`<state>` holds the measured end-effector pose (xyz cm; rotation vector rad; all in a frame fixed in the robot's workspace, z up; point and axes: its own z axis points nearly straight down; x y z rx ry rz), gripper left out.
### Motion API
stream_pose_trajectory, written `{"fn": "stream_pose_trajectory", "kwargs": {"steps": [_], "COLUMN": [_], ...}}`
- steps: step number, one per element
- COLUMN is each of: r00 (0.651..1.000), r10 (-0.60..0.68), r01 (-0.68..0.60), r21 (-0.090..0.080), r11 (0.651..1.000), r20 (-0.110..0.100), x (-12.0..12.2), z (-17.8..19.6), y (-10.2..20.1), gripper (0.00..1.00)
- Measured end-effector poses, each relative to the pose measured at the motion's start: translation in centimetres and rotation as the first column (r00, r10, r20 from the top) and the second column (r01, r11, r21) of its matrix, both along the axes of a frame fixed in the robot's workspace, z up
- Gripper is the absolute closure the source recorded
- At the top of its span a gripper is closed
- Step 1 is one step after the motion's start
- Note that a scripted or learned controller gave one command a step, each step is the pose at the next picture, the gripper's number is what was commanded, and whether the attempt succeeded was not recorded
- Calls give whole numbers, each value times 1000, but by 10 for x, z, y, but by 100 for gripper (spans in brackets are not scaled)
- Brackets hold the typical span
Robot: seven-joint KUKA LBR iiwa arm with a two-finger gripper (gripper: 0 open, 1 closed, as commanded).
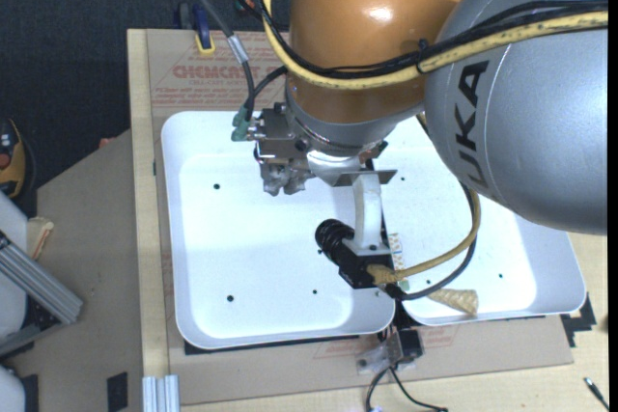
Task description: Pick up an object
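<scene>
We see the grey arm (521, 82), with its orange band (372, 5), coming in from the right and covering the upper centre of the frame. Below it the gripper (280, 177) hangs over the upper middle of the left bin (208, 304). We cannot tell how it is set, since the wrist hides most of it. We can make out no object between it and the bin floor. The one loose item we can pick out is a small tan, cone-like piece (462, 300) (its make is unclear) lying near the lower edge of the right bin (541, 280), well apart from the gripper. A yellow cable (446, 258) loops past a black fitting (343, 251) near the frame's centre.
</scene>
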<state>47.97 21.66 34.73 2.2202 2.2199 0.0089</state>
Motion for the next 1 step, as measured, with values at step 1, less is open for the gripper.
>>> {"fn": "stream_pose_trajectory", "kwargs": {"steps": [1], "r00": [1000], "r10": [-1], "r01": [0], "r21": [-5], "r11": [1000], "r20": [-13], "x": [-2], "z": [-68], "y": [8], "gripper": [100]}}
